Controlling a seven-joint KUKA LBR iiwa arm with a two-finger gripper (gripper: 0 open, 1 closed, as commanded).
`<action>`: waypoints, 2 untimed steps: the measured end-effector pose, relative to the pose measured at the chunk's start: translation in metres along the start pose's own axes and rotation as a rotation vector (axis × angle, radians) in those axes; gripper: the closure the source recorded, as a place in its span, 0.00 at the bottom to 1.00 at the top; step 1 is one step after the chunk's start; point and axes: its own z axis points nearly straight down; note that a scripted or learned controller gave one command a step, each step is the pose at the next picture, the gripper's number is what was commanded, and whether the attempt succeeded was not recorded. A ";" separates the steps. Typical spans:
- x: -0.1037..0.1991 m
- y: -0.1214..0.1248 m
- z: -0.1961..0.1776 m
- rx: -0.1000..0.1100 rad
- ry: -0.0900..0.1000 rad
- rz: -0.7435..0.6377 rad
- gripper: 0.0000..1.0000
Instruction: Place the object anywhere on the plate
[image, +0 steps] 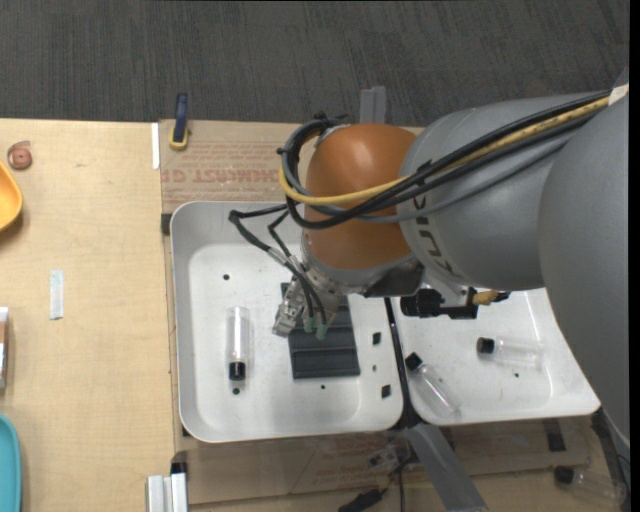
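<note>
My gripper hangs low over the middle of the left bin, under the orange band of the wrist. A clear tube with a black cap lies on that bin's floor, left of the gripper and apart from it. Two more clear tubes lie in the right bin: one with a black cap and one near the divider. The arm hides much of the right bin's back part.
On the wooden bench to the left are a small clear piece, an orange dish edge and a teal edge. A blue clamp holds the cardboard behind the bins.
</note>
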 end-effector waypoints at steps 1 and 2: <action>0.048 0.023 -0.048 -0.001 -0.001 -0.112 1.00; 0.014 0.050 -0.005 0.000 -0.001 -0.003 1.00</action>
